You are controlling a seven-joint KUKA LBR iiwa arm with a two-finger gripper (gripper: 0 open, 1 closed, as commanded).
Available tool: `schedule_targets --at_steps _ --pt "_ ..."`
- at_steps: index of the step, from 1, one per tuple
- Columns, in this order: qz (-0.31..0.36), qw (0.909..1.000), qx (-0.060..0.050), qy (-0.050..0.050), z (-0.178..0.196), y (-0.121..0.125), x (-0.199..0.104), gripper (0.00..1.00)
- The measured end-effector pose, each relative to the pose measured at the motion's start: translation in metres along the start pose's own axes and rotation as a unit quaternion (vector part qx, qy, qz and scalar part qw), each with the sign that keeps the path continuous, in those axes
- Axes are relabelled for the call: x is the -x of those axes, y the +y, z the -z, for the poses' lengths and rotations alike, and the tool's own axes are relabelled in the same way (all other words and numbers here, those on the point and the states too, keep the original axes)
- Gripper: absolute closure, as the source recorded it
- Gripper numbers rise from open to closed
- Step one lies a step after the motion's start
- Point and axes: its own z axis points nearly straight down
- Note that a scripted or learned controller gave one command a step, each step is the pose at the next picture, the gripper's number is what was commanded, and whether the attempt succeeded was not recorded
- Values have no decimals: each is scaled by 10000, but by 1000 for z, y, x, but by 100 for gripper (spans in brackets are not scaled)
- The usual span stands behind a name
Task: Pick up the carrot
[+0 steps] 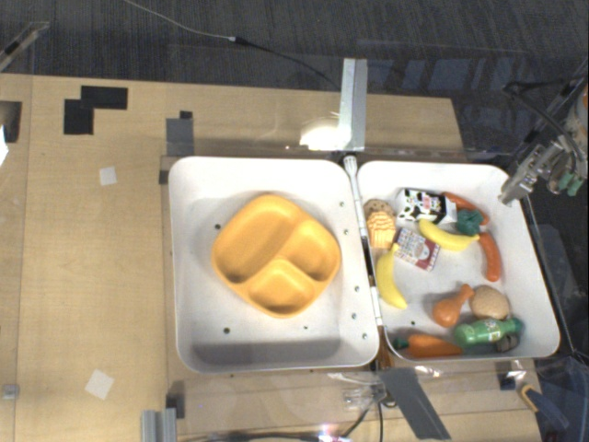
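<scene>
Wooden table [83,274] with two white bins side by side, gripper [538,175] at the right bin's [543,288] upper right rim.

Camera view: whether the gripper is open or closed cannot be told. The carrot [433,345] lies along the right bin's near edge, beside a green bottle [485,331], among bananas [391,279] and other toy food. A yellow divided plate [274,253] sits in the left bin [193,339].

Bench [83,274]: light wood top. Two shallow white bins side by side near its right edge, touching along a centre seam: left bin [189,274], right bin [525,247]. Black patches [92,107] near the far left corner. Small pale squares [109,176] toward the left edge.
</scene>
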Motion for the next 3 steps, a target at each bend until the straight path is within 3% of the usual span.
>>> schedule_targets --at_steps 1,2,3 --pt "-1573 9875 -40 91 -137 43 26 100" --pt "-3446 9387 -30 42 -77 34 48 100" --pt "-4081 9129 -35 42 -26 41 57 100"
